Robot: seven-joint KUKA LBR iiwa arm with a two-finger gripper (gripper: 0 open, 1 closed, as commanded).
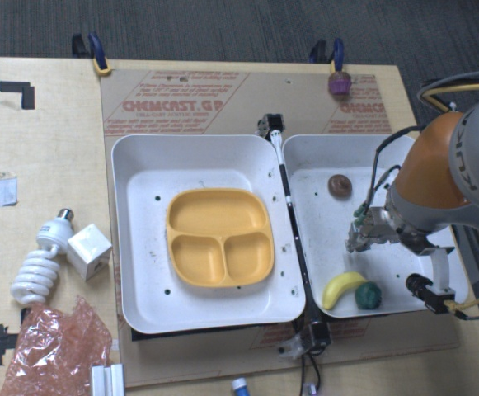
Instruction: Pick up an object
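Grey arm with its orange band (427,167) reaches in from three o'clock, highest in view; its fingers (359,239) hang over the right white bin (305,151), and whether they are open or closed I cannot tell. At six o'clock from them lie a yellow banana (340,289) and, just beside it, a dark green ball (368,295). At eleven o'clock sits a small brown round object (340,186). Over at nine o'clock, the left white bin (140,151) holds a yellow three-compartment plastic tray (220,237).
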